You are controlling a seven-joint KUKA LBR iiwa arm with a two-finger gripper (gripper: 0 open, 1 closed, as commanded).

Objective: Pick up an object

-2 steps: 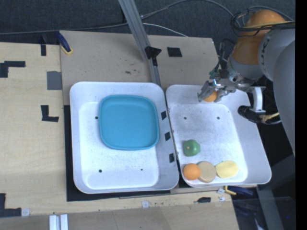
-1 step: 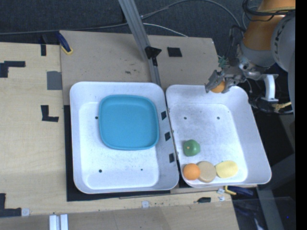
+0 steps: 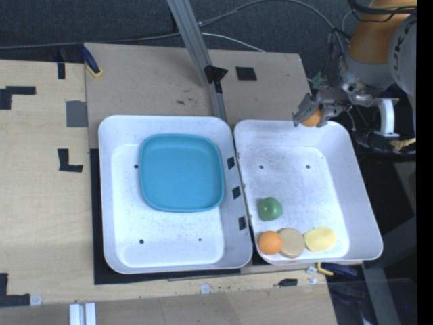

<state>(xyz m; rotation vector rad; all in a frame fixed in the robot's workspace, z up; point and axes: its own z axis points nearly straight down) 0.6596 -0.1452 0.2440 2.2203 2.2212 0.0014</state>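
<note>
Gripper point(image 3: 312, 114) at the right bin's point(image 3: 352, 181) upper edge
Its fingers are clamped on a small orange object point(image 3: 311, 119), upper right of frame.

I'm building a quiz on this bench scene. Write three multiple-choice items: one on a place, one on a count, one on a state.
1. Where does the blue square plastic plate lie?
A. left white bin
B. right white bin
C. bare bench

2. How many small objects lie along the near edge of the right white bin?
A. two
B. four
C. six

3. What is between the fingers of the gripper?
A. a blue plate
B. a small orange round object
C. a green ball

Answers:
1 A, the plate fills the middle of the left white bin.
2 B, green, orange, tan and yellow pieces.
3 B, the small orange round object shows between the fingers above the far rim.
</note>
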